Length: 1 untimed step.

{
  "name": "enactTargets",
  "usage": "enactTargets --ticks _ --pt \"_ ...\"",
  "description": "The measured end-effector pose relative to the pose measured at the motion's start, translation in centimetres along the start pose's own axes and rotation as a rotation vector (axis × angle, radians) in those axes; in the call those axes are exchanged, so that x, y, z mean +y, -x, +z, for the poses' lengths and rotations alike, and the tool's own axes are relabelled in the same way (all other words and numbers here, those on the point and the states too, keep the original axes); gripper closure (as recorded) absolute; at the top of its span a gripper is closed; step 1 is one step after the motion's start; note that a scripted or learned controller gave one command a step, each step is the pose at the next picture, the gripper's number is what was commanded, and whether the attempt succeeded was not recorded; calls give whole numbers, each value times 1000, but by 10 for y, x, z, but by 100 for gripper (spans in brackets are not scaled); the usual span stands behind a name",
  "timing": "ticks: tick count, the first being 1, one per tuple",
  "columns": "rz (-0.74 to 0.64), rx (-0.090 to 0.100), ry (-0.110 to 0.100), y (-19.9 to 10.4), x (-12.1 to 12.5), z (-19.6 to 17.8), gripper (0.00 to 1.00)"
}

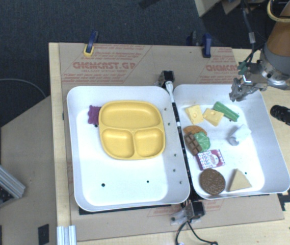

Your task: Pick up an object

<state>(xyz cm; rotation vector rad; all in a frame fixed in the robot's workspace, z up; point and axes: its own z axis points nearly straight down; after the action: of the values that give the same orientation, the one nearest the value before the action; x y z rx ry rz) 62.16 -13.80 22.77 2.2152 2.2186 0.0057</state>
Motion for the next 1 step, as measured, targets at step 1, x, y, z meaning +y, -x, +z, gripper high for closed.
enactTargets --ticks 1 --pt "-5 5 -8 -58 8 8 100"
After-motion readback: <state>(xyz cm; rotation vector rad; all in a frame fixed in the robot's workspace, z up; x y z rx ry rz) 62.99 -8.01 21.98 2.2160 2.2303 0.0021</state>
